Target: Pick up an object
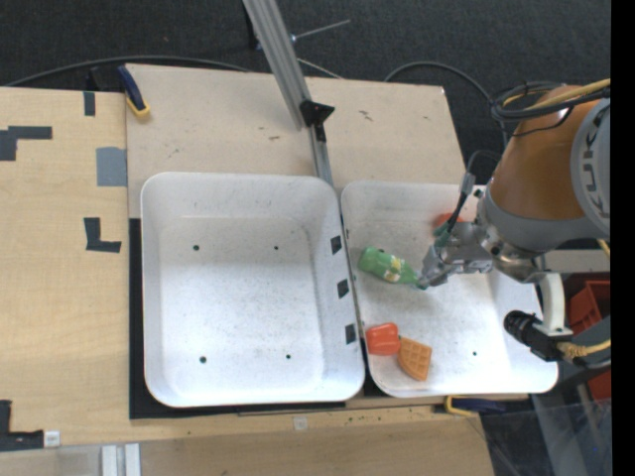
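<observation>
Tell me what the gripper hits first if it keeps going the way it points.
Probably the green object: the gripper points left at its near end, seemingly touching already. Depth is hard to judge from above.

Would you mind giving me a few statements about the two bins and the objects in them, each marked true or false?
1. The green object lies in the right bin. True.
2. The gripper hangs over the left bin. False: it is over the right bin, at the green object's right end.
3. The orange-red block and the tan waffle-like piece lie near the right bin's front edge. True.
4. The green object rests in the left bin. False: it lies in the right bin, near the divider.
5. A small red object sits behind the gripper, partly hidden by the arm. True.
</observation>
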`<action>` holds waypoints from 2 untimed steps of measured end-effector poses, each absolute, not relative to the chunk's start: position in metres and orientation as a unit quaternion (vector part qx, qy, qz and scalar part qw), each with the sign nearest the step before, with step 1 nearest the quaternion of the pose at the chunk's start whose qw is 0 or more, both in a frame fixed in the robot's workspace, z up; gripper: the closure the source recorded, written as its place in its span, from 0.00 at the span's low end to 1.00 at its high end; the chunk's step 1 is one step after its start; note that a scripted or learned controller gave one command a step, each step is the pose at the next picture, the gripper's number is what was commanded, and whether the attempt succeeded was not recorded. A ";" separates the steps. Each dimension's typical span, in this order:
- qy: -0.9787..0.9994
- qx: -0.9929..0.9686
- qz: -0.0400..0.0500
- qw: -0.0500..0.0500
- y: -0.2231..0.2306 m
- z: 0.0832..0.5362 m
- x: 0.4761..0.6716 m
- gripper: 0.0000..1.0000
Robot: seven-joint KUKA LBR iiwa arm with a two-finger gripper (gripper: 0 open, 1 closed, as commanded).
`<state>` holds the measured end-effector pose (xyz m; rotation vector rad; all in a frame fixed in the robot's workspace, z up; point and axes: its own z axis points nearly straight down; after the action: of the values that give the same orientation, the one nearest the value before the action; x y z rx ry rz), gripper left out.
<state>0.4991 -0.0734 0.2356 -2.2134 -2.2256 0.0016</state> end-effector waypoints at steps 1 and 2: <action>-0.710 -0.704 0.000 0.001 -0.020 0.230 0.515 1.00; -0.710 -0.704 0.000 0.001 0.036 0.239 0.520 1.00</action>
<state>0.5198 0.0361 0.2390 -2.2105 -2.2290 -0.0002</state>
